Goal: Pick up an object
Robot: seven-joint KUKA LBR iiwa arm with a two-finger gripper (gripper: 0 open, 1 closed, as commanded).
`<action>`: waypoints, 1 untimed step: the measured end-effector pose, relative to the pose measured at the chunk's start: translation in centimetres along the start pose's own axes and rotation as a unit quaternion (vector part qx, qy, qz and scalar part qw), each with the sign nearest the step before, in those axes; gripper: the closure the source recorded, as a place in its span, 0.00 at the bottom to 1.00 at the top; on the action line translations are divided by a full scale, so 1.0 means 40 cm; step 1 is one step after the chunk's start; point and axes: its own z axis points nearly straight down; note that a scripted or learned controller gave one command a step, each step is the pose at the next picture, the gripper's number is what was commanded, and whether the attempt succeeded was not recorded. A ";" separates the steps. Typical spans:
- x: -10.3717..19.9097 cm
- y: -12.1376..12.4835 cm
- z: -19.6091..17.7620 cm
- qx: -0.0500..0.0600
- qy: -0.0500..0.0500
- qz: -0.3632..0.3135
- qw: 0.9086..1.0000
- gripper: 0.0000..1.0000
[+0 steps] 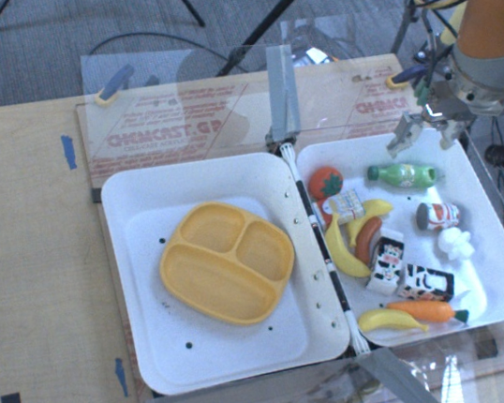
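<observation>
While gripper (431, 127) hangs over right bin (501, 246) back edge, I see fingers spread, pinching nothing. Nearest candidate: green bottle (402, 174), lying on its side near back wall, just below gripper. I judge it light, stiff, smooth plastic (round body may roll or slip), so take hold across middle, not cap end. Banana (342, 246), carrot (427, 310), tomato (325, 181) sit crowded further in; harder pick. Left bin (138, 290) carries yellow plate (226, 261).
</observation>
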 end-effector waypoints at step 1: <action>0.001 -0.013 0.200 -0.013 -0.006 -0.113 0.994 0.00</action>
